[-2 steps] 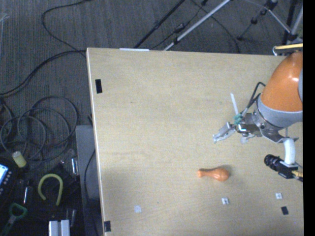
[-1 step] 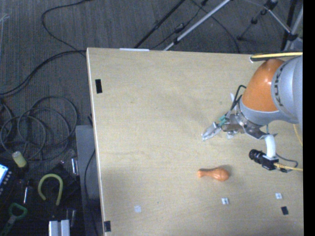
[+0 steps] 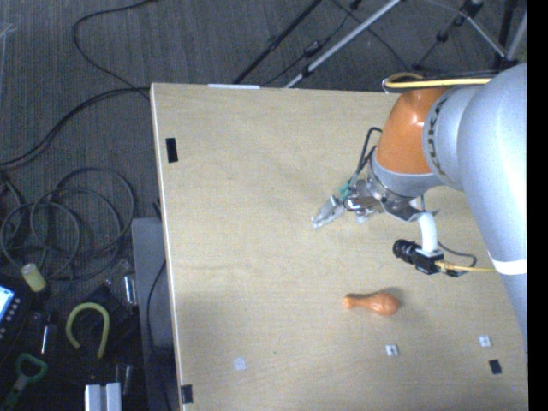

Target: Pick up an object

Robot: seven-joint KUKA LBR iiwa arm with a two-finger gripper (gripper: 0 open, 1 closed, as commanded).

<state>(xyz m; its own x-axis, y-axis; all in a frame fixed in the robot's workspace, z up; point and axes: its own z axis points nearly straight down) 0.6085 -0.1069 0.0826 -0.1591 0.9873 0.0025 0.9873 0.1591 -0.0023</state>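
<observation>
From above, the grey arm (image 3: 488, 152) with its orange band reaches in over the pale wooden worktop (image 3: 248, 229). Its gripper (image 3: 330, 216) hangs near the worktop's middle, the fingers (image 3: 324, 219) drawn narrow with nothing between them. An orange pear-shaped object (image 3: 374, 302) lies on the worktop, well apart from the gripper, nearer the front edge.

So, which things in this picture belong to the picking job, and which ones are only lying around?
For the job:
- small orange pear-shaped object, lying on the board
- metal two-finger gripper, above the board, apart from the object
- light wooden board

Lying about:
- black cables on the floor
- green U-shaped tool on the floor
- small black patch on the board
</observation>
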